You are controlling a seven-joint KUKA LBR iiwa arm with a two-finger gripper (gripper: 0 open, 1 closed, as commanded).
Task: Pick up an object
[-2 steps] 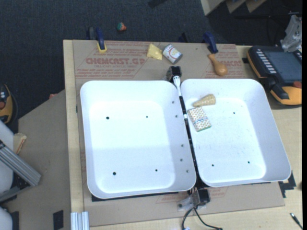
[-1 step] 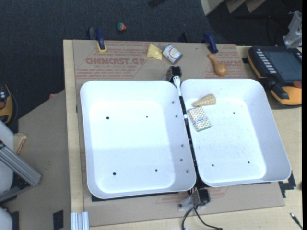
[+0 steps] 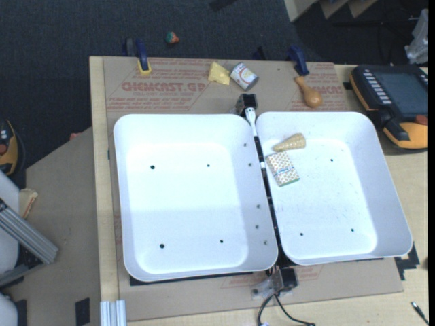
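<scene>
1. Gripper state: cannot tell from this frame.
2. Far left: an aluminium rail is lying at a slant beside the bench edge, over dark carpet.
3. A small red-and-green scrap is sitting on the carpet just beyond the bench.
4. A printed cardboard sheet is covering the bench top, with a blue clamp gripping its far edge.
5. The left bin is resting on the cardboard, touching the right bin along their shared edge.
6. Behind the bins, a yellow chunk and a small white box are lying just beside each other on the cardboard.
7. Pick candidates: a tan cone is lying on its side in the right bin's far-left corner, with a patterned packet lying just in front of it.
8. A tan wooden piece is lying behind the right bin.
9. Far right: a black-and-yellow pendant is lying on the bench.
</scene>
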